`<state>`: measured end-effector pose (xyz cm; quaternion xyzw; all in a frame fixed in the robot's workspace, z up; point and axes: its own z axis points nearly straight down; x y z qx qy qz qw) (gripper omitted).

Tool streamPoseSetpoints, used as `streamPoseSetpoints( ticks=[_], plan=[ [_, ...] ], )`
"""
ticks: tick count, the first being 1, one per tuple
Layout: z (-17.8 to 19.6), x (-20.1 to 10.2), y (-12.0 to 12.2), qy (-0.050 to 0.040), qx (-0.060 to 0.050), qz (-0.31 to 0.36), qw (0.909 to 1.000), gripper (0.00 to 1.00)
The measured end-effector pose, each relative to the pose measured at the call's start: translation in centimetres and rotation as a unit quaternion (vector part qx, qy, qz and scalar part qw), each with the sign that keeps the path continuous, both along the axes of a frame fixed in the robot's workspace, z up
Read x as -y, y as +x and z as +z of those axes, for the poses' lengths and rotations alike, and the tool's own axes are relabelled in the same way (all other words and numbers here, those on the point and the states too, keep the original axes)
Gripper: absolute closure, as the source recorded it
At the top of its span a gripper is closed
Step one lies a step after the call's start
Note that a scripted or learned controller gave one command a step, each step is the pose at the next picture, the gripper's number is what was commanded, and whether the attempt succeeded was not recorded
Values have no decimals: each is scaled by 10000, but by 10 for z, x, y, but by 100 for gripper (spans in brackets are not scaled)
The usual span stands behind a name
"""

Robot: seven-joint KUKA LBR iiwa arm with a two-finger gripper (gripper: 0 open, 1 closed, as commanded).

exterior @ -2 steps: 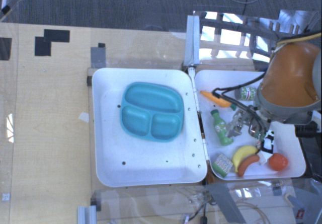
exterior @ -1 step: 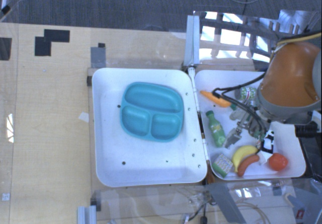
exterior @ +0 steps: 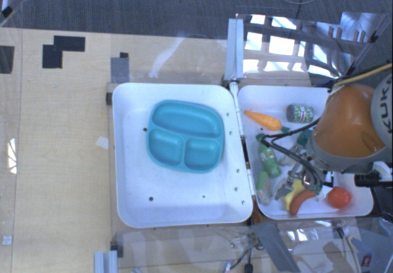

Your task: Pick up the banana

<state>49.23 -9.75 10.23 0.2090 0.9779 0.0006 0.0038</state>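
— While the arm [exterior: 350,124] leans in over the right bin [exterior: 362,207], we judge this the approach step: its gripper [exterior: 299,180] hangs low over the near corner, right above the banana [exterior: 293,192].

— Is the banana held?

— We cannot say so. We see only a yellow patch of it, lying at the bin's near edge, touching a red-brown sausage-shaped piece [exterior: 301,202]. Metal parts and cables crowd the tip, and we cannot tell whether it is spread or closed.

— So what does the next move call for?

— In our judgement, a short, well-aimed descent that takes the banana alone, since its neighbours press close.

— What else is in that bin?

— A carrot [exterior: 263,119] and a small green can [exterior: 299,113] toward the far side, a green bottle [exterior: 269,161] along the left wall, a red tomato [exterior: 339,197] just beside the banana's group.

— And the left bin [exterior: 132,198]?

— We see a blue divided plate [exterior: 186,135] resting near its middle, its three compartments holding nothing.
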Motion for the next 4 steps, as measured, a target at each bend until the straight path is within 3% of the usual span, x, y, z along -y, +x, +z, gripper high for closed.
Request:
streamPoseSetpoints(
  ticks=[1, 2, 3, 4],
  plan=[
    [-13, 0, 32, 6, 1, -54, 10000, 0],
    [-12, 5, 1, 1, 56, -327, 9994, 0],
    [-1, 4, 4, 6, 90, -326, 9994, 100],
    [83, -50, 23, 16, 6, -1872, 9823, 100]
  ],
)
